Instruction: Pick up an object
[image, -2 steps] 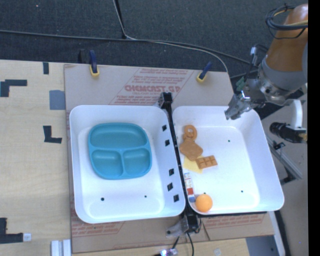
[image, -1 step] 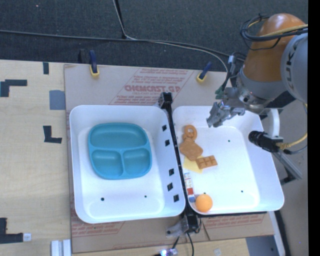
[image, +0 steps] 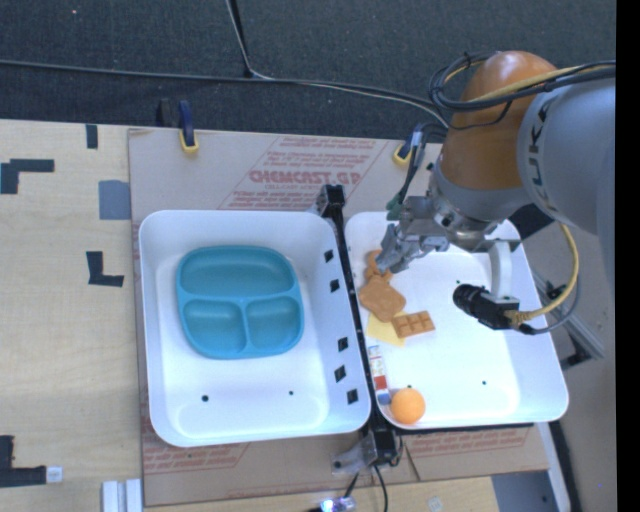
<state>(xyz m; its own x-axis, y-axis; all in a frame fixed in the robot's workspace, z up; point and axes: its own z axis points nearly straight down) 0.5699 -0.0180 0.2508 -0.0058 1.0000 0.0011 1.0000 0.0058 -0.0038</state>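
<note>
Evidently aiming for the flat tan cookie-shaped toy (image: 381, 297) near the right shallow white bin's (image: 520, 385) left wall, the grey two-finger gripper (image: 392, 258) hangs just above it, and whether it is spread or closed I cannot tell.

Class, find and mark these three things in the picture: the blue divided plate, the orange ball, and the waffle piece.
Blue plate (image: 240, 300), camera view, on the ridge between its compartments.
Orange ball (image: 407, 405), camera view, at the ball's middle.
Waffle piece (image: 413, 324), camera view, at the middle of its gridded top.
</note>
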